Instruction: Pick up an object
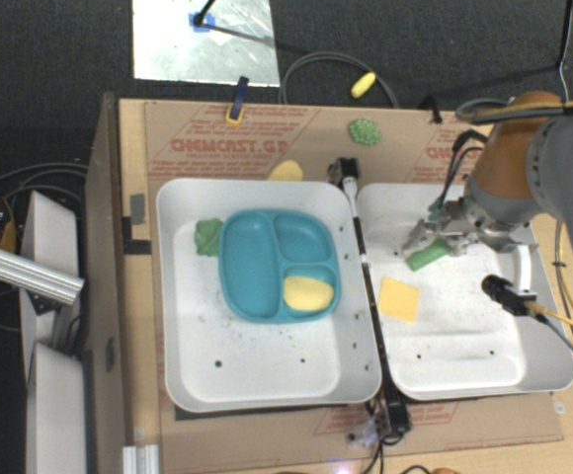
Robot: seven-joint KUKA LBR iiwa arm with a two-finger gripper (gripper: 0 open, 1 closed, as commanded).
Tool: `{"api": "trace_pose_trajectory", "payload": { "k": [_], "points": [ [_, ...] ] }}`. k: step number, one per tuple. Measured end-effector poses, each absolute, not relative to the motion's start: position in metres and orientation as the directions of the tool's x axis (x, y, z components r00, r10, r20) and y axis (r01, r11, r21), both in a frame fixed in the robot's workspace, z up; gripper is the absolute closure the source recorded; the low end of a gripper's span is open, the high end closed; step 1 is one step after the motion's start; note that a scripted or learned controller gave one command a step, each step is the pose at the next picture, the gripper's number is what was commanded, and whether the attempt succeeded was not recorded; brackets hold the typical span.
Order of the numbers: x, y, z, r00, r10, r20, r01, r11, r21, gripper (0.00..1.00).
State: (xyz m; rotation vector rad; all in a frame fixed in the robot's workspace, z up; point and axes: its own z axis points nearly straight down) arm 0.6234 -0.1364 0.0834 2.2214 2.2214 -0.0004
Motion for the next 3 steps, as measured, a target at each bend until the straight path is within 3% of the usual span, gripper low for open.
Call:
{"api": "trace_pose_trajectory", "payload": {
  "k": [1,2,3],
  "points": [
    [0.625,-0.137,0.096,0.000,1.000,-0.001,1.000,0.000,0.006,1.00],
    [0.579,-0.169,0.197,0.002,1.000,-0.003,1.000,-0.002,0.007,1.00],
    [0.580,-0.166,0.191,-0.001,1.000,-0.001,1.000,0.001,0.003,0.00]
  ]
}}
